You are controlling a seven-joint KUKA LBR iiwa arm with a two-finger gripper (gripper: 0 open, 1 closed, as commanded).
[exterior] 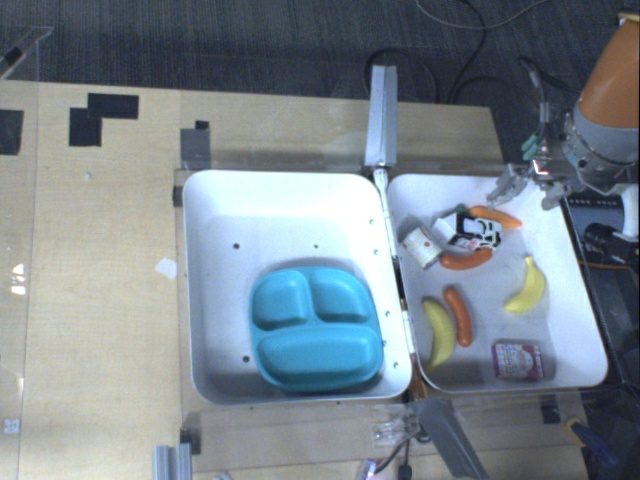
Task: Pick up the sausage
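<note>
Arm at the far right corner of the right bin (590, 363), gripper (520, 180) hanging over the rim area. Jaws: cannot tell whether spread or pressed together (too small, blurred against cables).

Sausage (458, 315) lies on the bin floor, well apart from the jaws, toward the camera and left of them. Long axis runs roughly far-to-near, near end tilted slightly right. A banana (438, 332) sits just beside it on its left.

Risks, as judged: a second orange-red curved piece (467, 260) lies between the jaws and the sausage, beside a black-and-white item (476, 230); a descent there would take the wrong object. Jaws closing along the long axis would slip off; a leftward offset could catch the banana.
</note>
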